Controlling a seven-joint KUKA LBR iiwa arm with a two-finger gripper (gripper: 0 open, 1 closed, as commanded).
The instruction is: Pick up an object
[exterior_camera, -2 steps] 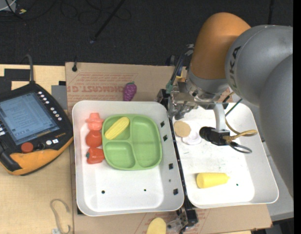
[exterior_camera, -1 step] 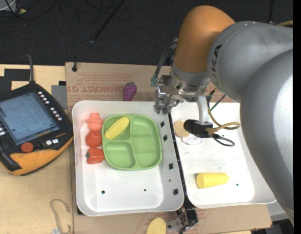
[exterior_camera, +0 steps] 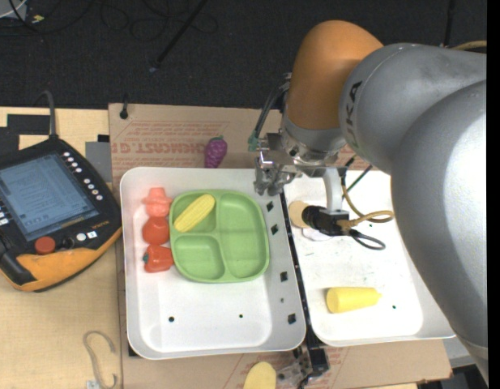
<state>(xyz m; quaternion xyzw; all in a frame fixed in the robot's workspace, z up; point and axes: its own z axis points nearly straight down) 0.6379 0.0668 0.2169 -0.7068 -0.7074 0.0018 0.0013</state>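
Camera view: gripper (exterior_camera: pixel 270 183) is poised at the far end of the divide between the bins; whether its jaws are open or closed cannot be determined. Just left of them, a green tray (exterior_camera: pixel 233 254) carries a corn cob (exterior_camera: pixel 193 211). Well nearward and right lies a yellow wedge (exterior_camera: pixel 352 299).

Bright bins, dark background

The two white bins (exterior_camera: pixel 209 331) are being lit evenly from above, nearly washed out, with only faint shadows being cast. The background behind the bench is being left almost black. Fine detail is being softened by mild blur throughout.
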